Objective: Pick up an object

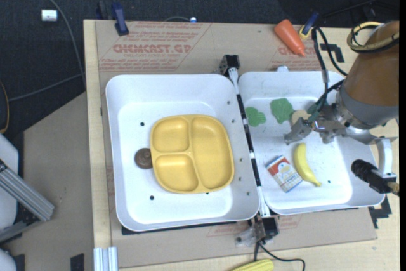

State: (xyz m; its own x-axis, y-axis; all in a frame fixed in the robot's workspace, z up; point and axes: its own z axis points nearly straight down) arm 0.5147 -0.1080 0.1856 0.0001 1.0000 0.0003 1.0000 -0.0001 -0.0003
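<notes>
Bright, even light from overhead washes the two white bins [127,105] nearly featureless, with mild glare on their rims. Shadows are soft and short, as under the yellow divided plate [190,152]. The dark carpet [44,60] stays dim. Focus is slightly soft throughout, the arm [374,82] at right blurrier.

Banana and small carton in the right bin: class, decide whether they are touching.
Apart. The camera view shows a strip of white bin floor between the banana and the small carton, along the banana's left side.
</notes>
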